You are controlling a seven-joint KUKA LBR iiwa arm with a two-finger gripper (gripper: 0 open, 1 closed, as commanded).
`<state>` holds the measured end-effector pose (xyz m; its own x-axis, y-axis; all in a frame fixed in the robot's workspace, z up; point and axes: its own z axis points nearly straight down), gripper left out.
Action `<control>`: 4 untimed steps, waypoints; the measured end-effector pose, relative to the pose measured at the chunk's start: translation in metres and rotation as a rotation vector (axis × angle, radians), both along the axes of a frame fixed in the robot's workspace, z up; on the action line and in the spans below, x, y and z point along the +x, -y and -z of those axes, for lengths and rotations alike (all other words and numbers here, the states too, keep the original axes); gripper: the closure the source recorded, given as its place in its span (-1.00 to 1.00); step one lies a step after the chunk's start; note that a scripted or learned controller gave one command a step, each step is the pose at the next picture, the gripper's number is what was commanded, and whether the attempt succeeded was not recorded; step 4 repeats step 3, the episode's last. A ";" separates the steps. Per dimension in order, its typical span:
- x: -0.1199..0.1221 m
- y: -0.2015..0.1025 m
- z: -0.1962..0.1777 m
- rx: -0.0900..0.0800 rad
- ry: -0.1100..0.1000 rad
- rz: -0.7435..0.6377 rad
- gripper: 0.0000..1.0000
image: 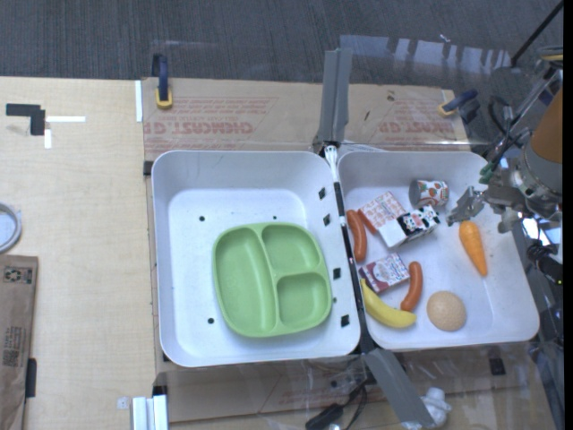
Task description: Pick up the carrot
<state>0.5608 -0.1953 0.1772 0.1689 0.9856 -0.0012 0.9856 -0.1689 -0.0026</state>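
Note:
The orange carrot (473,247) lies in the right bin (510,330) near its right wall, its thick end pointing up toward the arm. My gripper (488,215) hangs just above that thick end, reaching in from the right. Its fingers are spread open, one grey fingertip (464,208) to the upper left of the carrot. Nothing sits between the fingers; the carrot rests on the bin floor.
The right bin also holds two red sausages (356,234) (412,285), a banana (387,310), a tan round bun (446,312), small cartons (385,211) (387,271) (419,222) and a can (430,191). A green divided plate (273,278) lies in the left bin (179,240).

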 end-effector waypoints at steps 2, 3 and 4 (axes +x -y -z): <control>0.002 0.012 0.077 0.003 0.001 -0.218 1.00; -0.014 -0.042 -0.023 0.000 0.001 -0.083 1.00; -0.014 -0.042 -0.023 0.000 0.001 -0.083 1.00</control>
